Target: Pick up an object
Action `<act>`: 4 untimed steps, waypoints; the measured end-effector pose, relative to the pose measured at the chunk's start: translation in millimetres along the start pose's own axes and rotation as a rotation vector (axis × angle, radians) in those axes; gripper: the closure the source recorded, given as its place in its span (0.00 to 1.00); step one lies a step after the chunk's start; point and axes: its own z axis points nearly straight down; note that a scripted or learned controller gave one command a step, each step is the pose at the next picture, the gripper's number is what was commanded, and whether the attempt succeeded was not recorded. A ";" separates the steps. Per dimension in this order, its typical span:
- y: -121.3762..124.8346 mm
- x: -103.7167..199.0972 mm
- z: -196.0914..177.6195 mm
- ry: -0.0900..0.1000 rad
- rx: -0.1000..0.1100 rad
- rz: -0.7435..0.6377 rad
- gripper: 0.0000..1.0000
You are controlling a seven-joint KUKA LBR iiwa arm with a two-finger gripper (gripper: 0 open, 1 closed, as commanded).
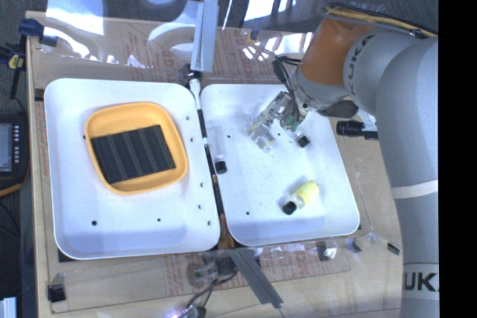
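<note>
A small yellow object with a black end [300,196] lies in the right bin [238,212], toward its near right corner. A yellow dish with a dark ribbed insert [134,147] sits in the left bin [67,227]. My gripper [266,129] hangs over the upper middle of the right bin, above and left of the yellow object and apart from it. Its translucent fingers point down and left. Nothing shows between them.
A small black piece [302,140] lies just right of the gripper. Another black bit [220,166] sits at the divider between the bins. The grey arm with its orange band [328,48] fills the upper right. A metal bracket [203,33] stands behind the bins.
</note>
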 end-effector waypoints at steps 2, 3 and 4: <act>-0.4 -2.7 -71.3 -0.004 0.000 0.039 1.00; 0.5 -3.3 -81.8 -0.008 -0.002 0.036 1.00; 1.5 -3.9 -92.3 -0.011 -0.003 0.033 1.00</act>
